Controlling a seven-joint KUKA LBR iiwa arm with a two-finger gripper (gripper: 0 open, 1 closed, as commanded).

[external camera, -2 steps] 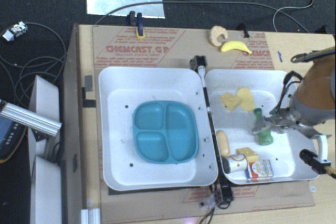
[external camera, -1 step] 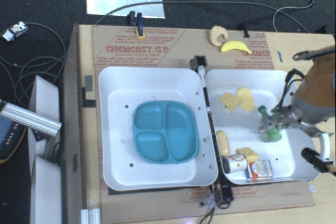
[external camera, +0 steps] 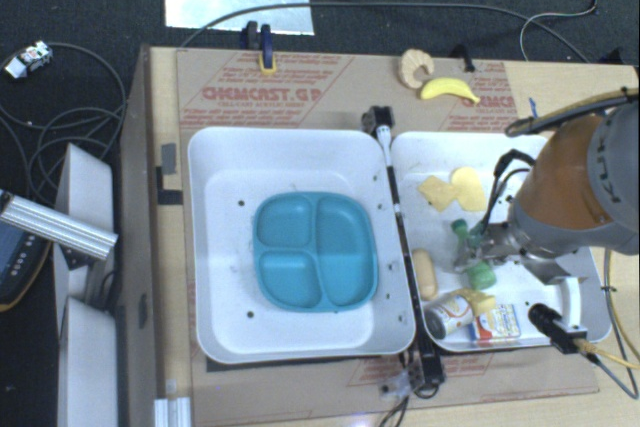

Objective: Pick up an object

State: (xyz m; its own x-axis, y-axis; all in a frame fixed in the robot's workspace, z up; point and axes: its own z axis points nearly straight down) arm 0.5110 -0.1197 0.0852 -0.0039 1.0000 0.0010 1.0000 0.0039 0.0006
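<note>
The counter (external camera: 300,85) carried a brown printed cardboard sheet with two shallow white bins side by side on it. The left white bin (external camera: 215,215) held a teal plastic plate with four compartments (external camera: 315,250), lying flat near the bin's middle. A black divider strip (external camera: 395,215) ran between the two bins.

The right white bin (external camera: 420,155) held several items. A tan bread-roll-shaped piece (external camera: 426,273) lay just inside its left wall. Below it a small round tin with a printed label (external camera: 450,315) lay on its side, with a flat printed packet (external camera: 497,323) just beside it. Two pale yellow flat pieces (external camera: 452,188) lay near the bin's upper middle. A small green object (external camera: 480,273) sat near the bin's centre.

The claw (external camera: 478,255) was low in the right bin, directly at the green object; whether it was spread or pinching could not be told. The grey arm with its orange band (external camera: 565,185) covered the bin's right part.

Beyond the bins, a yellow toy banana (external camera: 447,89) and a tan curved piece (external camera: 415,66) lay on the cardboard.
</note>
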